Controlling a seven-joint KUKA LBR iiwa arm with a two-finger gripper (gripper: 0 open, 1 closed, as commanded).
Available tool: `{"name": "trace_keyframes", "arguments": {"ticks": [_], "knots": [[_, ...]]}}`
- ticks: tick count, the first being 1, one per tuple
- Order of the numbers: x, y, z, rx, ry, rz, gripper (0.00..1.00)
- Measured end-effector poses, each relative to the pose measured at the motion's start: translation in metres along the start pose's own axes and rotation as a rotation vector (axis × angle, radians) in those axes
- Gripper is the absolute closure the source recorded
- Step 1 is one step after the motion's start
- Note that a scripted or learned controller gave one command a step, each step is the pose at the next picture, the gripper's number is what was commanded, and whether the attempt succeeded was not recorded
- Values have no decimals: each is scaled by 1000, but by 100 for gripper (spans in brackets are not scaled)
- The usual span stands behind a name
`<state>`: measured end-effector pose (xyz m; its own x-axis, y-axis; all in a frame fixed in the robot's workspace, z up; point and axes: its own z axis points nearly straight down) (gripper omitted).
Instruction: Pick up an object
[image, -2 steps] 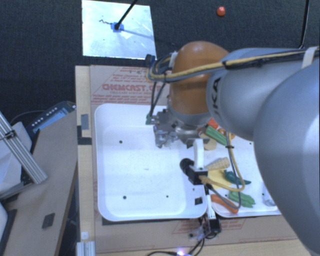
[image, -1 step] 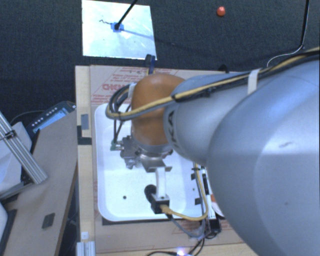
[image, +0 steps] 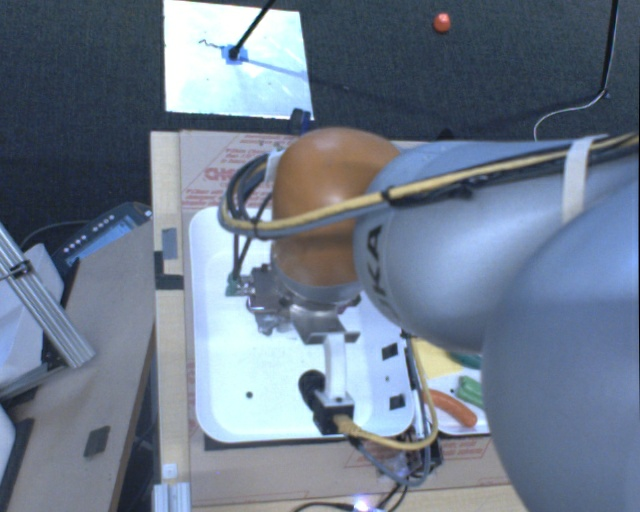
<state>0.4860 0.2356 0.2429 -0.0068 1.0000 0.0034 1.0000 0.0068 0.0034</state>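
Orange-red and slim, probably light, stiff plastic, the object (image: 452, 406) lies well apart from the gripper (image: 268, 314), beside a green piece (image: 468, 388); grasp across its narrow middle. How the gripper stands is hidden.

Grey arm (image: 480, 290) over left bin (image: 225, 400); orange item (image: 452, 408), green item (image: 470, 390) in right bin (image: 478, 427).

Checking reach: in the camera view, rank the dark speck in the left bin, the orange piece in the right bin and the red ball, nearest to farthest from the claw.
1. Dark speck: in the left bin, just lower left of the claw.
2. Orange piece: in the right bin, at the view's lower right.
3. Red ball: far top of the view.
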Motion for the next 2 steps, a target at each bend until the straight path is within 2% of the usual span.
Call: {"name": "trace_keyframes", "arguments": {"ticks": [1, 2], "knots": [[-1, 2, -225, -14, 7, 0, 100], [-1, 0, -79, 13, -8, 6, 100]]}}
